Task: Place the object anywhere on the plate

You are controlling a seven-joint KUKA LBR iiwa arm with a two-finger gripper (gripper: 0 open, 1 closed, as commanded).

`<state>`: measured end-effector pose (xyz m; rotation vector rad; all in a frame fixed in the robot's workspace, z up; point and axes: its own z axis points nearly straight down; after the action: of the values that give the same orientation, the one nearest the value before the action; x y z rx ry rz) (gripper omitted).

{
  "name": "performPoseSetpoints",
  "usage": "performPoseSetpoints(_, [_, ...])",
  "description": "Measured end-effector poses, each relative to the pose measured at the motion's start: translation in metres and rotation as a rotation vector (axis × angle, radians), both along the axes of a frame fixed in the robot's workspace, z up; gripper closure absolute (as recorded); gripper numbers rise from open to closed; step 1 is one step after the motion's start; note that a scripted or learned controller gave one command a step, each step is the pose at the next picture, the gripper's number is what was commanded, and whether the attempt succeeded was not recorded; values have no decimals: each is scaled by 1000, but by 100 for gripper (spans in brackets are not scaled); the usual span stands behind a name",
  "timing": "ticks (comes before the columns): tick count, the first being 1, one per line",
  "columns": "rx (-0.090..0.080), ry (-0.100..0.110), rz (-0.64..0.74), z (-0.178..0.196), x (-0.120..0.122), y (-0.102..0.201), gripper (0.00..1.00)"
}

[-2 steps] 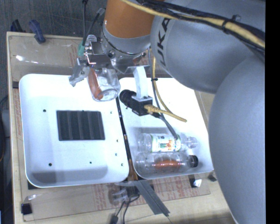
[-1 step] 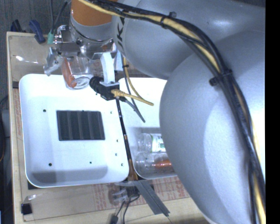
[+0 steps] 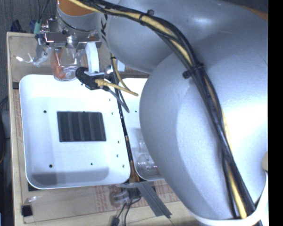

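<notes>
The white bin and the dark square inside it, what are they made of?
The white bin looks like smooth moulded plastic: rounded corners, a soft sheen, small holes. The dark ribbed panel on its floor looks like matt rubber or plastic; which one is unclear.

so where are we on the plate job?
Nothing looks done yet. The gripper sits at the top edge of the left bin, with a clear orange-tinted object at its fingers; I can't confirm a grip. The dark plate bears nothing, so placing is left.
</notes>
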<state>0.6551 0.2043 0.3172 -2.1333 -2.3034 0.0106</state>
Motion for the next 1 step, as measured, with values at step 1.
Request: performPoseSetpoints(1, [2, 2, 181, -13, -1, 11, 0])
